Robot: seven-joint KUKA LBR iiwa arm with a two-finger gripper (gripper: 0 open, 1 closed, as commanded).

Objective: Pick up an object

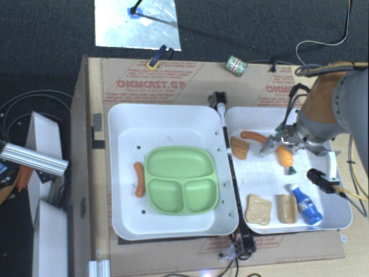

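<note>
Metal fingers [270, 148] of the grey arm's gripper [275, 146] reach down into the right bin [340, 209], their tips lowered beside an orange carrot-like toy [285, 155]; whether they are spread or pressed together cannot be told from this angle, and nothing can be seen pinched between them. The carrot, short, bright orange and with a small green end, lies just to the right of the fingertips, close enough that contact cannot be ruled in or out. Just above the tips lies a reddish sausage [253, 136], and to their left, near the bin's dividing wall, a brown wedge of toast-like food [239, 148]. Well below the fingers sit a pale bread slice [258, 209], a tan bread roll [286, 208] and a blue bottle [306, 205] with a white cap, lined up along the bin's near edge. Far to the left of the gripper, the left bin [124, 154] holds a green divided plate [181, 179] with a second sausage [139, 179] lying just beside its left rim. The arm's orange band [320, 105] shows above the wrist at right.
</note>
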